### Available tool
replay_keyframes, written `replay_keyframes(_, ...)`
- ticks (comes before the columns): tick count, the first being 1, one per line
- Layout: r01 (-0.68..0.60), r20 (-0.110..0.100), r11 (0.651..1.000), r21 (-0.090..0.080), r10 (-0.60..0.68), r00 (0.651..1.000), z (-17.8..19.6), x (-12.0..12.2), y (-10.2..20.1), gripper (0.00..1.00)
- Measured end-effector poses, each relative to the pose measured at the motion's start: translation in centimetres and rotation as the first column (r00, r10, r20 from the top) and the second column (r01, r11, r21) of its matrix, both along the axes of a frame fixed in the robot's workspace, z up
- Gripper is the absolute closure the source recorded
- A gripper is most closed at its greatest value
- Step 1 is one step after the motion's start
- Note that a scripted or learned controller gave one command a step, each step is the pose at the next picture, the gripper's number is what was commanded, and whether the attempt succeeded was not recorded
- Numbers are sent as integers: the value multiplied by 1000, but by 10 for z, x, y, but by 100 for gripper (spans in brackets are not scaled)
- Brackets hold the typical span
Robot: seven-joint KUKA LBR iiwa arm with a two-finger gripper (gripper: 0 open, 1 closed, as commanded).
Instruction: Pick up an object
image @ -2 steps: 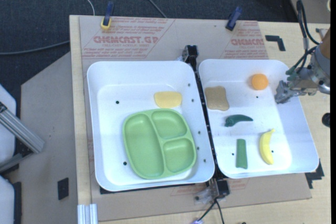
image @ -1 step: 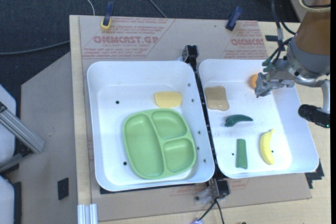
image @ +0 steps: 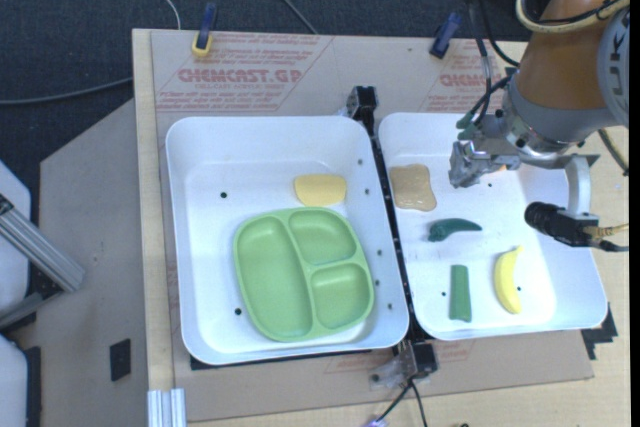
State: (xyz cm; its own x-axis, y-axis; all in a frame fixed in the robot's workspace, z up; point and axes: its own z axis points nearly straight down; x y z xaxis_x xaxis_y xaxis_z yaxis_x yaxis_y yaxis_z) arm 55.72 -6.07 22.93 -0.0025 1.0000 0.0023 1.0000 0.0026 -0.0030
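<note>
The grey arm's gripper (image: 470,167) hovers over the right white bin (image: 590,315), just right of a flat tan bread-shaped piece (image: 412,186) by the divider. Whether it is clenched or released, I cannot tell. The tan piece lies to its left, long axis running up the bin; nothing visibly grasped.
</note>
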Motion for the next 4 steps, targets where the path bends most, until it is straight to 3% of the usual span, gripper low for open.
replay_keyframes(1, -3, 5, 1000, -1, 3, 1000, 7, 3, 53, 100)
replay_keyframes(3, -3, 6, 1000, -1, 3, 1000, -2, 35, 143, 100)
replay_keyframes(4, 1, 5, 1000, -3, -1, 1000, -2, 34, 140, 0)
